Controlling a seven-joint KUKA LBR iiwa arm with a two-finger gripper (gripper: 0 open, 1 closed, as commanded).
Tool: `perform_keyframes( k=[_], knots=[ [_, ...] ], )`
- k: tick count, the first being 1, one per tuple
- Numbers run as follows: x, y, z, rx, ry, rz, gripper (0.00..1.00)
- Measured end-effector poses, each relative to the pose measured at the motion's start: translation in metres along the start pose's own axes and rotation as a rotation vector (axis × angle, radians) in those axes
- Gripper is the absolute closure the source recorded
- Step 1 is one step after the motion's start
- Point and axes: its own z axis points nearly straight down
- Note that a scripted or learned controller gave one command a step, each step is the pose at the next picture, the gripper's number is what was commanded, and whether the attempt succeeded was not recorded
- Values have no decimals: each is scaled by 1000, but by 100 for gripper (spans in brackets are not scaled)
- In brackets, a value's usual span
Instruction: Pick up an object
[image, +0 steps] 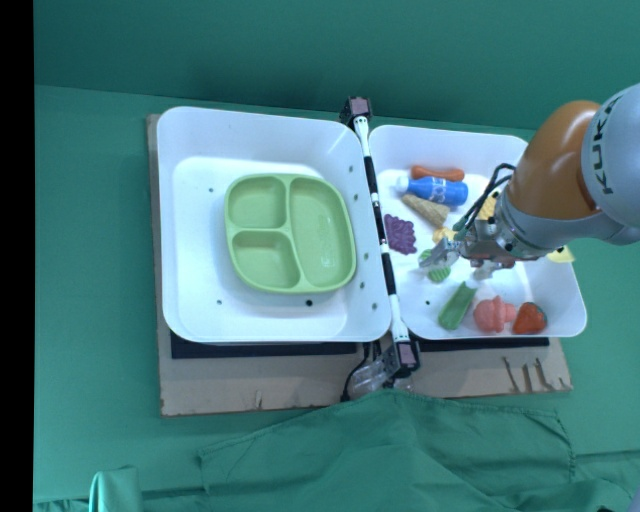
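The pincer (441, 258) hung low in the right white bin (566, 318), its grip state impossible to tell, beside a small green toy (438, 272); a centred, vertical descent would serve best.

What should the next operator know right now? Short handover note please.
Claw: low in the right bin, among the toys; grip state unclear, nothing seen held.
Right bin: blue bottle, orange carrot, cone, purple grapes, green piece, pink toy, red strawberry.
Left bin: green divided plate.
Done: arm is over the toys.
Left: grasp one and lift it.
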Motion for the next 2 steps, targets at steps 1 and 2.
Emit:
perform_keyframes(
  k=[1,2],
  knots=[
    [-20,24,1,6,6,-8,0],
    [-22,26,-13,-5,1,-4,100]
  ],
)
